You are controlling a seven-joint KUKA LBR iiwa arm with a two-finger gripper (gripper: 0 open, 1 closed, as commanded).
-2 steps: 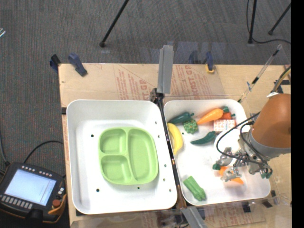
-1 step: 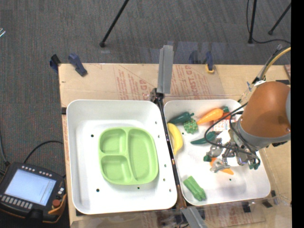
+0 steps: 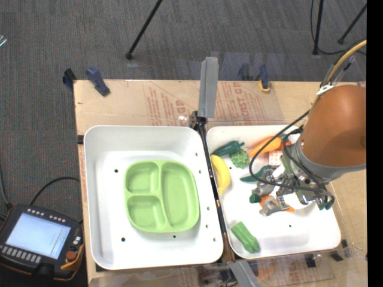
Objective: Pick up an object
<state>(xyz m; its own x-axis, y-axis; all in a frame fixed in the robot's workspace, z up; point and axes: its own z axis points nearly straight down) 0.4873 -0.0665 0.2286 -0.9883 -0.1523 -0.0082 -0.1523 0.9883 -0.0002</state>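
Two white bins (image 3: 96,160) sit on a cardboard-topped bench (image 3: 149,100) over grey carpet (image 3: 60,34).

Grey carpet floor (image 3: 90,28), tripod legs (image 3: 146,23)

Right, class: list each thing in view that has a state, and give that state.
green divided plate: flat in the left bin, compartments bare
banana: lying against the right bin's left wall
green toy: lying near the front wall
gripper: low over the right bin
handheld screen: lit
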